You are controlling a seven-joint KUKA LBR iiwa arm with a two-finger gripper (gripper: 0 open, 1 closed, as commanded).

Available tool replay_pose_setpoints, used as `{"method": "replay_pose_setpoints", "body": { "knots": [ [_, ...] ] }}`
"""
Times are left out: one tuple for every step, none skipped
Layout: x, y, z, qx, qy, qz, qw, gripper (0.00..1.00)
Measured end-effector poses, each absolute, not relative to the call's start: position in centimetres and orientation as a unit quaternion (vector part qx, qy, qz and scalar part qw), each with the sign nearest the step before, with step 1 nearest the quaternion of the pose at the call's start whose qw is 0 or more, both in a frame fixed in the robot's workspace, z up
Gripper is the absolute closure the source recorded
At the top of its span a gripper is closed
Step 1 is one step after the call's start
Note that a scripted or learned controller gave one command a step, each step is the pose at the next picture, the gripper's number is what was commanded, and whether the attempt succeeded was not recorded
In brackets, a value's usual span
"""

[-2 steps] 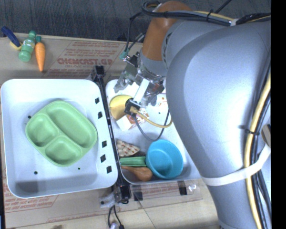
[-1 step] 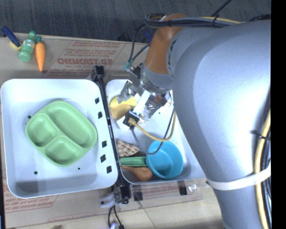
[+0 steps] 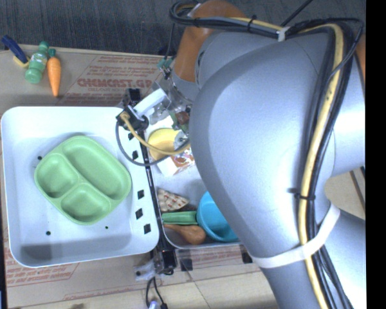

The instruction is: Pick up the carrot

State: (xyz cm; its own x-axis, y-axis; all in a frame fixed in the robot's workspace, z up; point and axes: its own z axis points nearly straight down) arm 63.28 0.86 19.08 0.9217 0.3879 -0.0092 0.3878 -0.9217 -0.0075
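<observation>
Orange carrot point(image 3: 54, 74) lies on the brown cardboard point(image 3: 109, 76) covering the desk, beyond the left bin point(image 3: 13, 172), at the view's upper left, tip pointing toward the bin. Just beside it you see a green bottle point(image 3: 36, 64) and a blue-and-yellow item point(image 3: 15, 50). The left bin holds a green divided plate point(image 3: 82, 179). The gripper point(image 3: 156, 118) sits well apart from the carrot, over the right bin's point(image 3: 174, 240) near edge, beside a yellow object point(image 3: 162, 140); you cannot tell the fingers' state. The right bin also shows a blue bowl point(image 3: 213, 221), partly hidden under the grey arm point(image 3: 270, 140)
</observation>
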Motion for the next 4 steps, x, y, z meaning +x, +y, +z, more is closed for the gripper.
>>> {"method": "replay_pose_setpoints", "body": {
  "knots": [
    [58.9, 4.9, 19.0, -0.956, -0.294, 0.0066, 0.004, 0.00],
    [59.4, 7.2, 14.6, -0.967, -0.256, 0.0024, -0.008, 0.00],
    [51.1, 12.9, 12.7, -0.952, -0.307, 0.0080, 0.002, 0.00],
    [49.6, 19.7, 9.9, -0.984, -0.176, -0.0018, -0.002, 0.00]
  ]
}}
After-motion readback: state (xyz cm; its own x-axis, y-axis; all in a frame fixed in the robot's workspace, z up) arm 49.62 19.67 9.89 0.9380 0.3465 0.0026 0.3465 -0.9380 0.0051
